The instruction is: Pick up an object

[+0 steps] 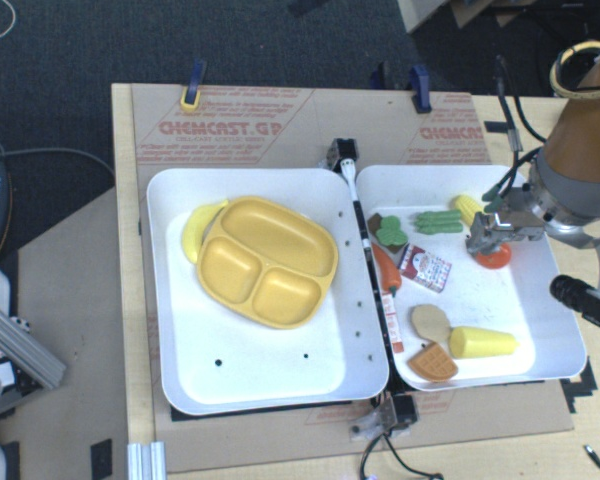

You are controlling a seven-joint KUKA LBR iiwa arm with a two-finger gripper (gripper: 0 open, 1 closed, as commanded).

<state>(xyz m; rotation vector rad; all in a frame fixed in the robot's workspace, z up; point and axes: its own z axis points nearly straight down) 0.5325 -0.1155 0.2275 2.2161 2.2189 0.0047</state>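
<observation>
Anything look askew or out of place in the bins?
Mostly no. The yellow divided tray in the left bin sits rotated against the bin's edges, resting on a yellow plate that pokes out on its left. The orange carrot lies right against the right bin's left wall. No spills seen.

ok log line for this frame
arm: over right bin | gripper: low above red piece, grip unclear | left bin: yellow tray | lifted: nothing seen
</observation>
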